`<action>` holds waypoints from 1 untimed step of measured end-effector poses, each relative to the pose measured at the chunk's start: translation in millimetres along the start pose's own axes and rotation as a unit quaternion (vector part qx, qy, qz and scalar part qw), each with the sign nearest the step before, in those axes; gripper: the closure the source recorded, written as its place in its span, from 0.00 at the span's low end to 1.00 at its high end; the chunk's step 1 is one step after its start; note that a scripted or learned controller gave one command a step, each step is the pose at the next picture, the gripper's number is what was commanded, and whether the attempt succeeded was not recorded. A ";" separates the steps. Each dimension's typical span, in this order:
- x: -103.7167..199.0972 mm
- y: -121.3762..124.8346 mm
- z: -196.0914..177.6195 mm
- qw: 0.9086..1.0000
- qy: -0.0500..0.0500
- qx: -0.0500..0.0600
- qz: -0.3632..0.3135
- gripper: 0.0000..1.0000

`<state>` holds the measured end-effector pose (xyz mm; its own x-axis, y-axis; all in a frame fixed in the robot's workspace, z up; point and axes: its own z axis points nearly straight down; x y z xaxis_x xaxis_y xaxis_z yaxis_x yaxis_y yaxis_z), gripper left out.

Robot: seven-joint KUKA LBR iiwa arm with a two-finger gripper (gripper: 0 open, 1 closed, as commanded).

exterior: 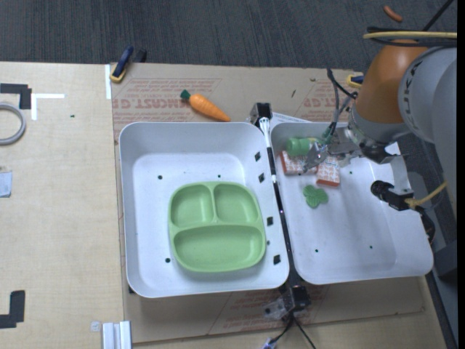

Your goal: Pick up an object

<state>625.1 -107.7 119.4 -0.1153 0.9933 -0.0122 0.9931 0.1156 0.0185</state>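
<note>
- The bench [65,231] carries 2 shallow white bins side by side: the left bin [145,253] and the right bin [370,257].
- The grey arm [429,86], with its orange band [389,86], reaches in from the right over the far right corner of the right bin.
- The gripper [317,155] is low over the far left part of the right bin, among the small things there. Whether it is open, closed or gripping anything cannot be told.
- A green cylinder-like object [298,145] lies near the far left corner of the right bin, just beside the gripper.
- A red and white packet [292,165] lies next to the bin's left wall; another red and white packet [328,173] is close on its right.
- A small green leaf-shaped piece [315,197] lies nearer the bin's middle.
- A green divided plate [216,226] with 3 compartments sits in the middle of the left bin.
- A toy carrot [205,106] lies on the cardboard sheet [160,97] beyond the left bin's far edge.
</note>
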 end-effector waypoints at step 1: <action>-15.9 -12.5 21.6 0.997 0.005 0.004 -0.077 0.00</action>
<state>615.0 -125.2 97.8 -0.2671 0.9637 -0.0034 0.9636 0.2671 0.0089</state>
